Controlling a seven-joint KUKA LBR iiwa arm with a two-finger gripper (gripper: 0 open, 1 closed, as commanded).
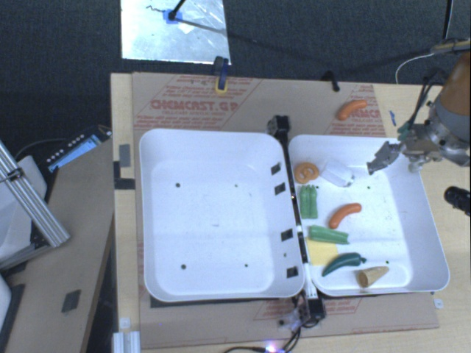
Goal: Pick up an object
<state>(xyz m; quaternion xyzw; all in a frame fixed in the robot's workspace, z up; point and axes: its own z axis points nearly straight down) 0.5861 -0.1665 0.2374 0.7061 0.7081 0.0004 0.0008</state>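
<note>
Two white bins sit side by side on the worktop (88, 219). Under them lies a brown board (243, 98) printed in red; the word reads roughly as "CHEMCAST GP", and the same print shows partly on the board's right end and along its near edge. A silvery sheet (176, 20) lies beyond the board on dark carpet.

Left bin (213, 212) is the nearer to the sheet; right bin (419, 219) holds all the small items, gathered along its left side. Grey arm (456, 101) reaches in from the right over that bin's far right corner. Its gripper (383, 159) hangs above the bin's upper part; whether the fingers are parted or closed I cannot tell, and nothing is visibly between them.

By size, the items run: a yellow block (321, 252), a green pepper (342, 262), a green pod (328, 234), a green block (308, 201), an orange sausage (344, 213), a pale clear piece (335, 175) just left of the gripper, a tan cone (372, 275) and an orange ring (307, 171). A second sausage (352, 109) lies outside on the board.
</note>
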